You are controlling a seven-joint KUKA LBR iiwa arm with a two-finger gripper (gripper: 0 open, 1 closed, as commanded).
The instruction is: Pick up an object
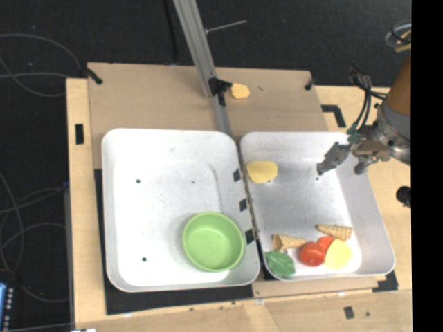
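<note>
Green bowl (pixel 213 241) sits in the left bin (pixel 138 158). Right bin (pixel 304 192) has a pale yellow piece (pixel 262 171) at its left wall, and a green leaf (pixel 280 262), two cones (pixel 288 241), a red piece (pixel 312 254) and a yellow one (pixel 338 255) at its front. Above its right edge the fingers (pixel 344 160) stand apart, holding nothing.

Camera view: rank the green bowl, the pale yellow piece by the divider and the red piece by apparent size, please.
1. green bowl, clearly largest.
2. pale yellow piece.
3. red piece, though the gap from second is slight.
</note>
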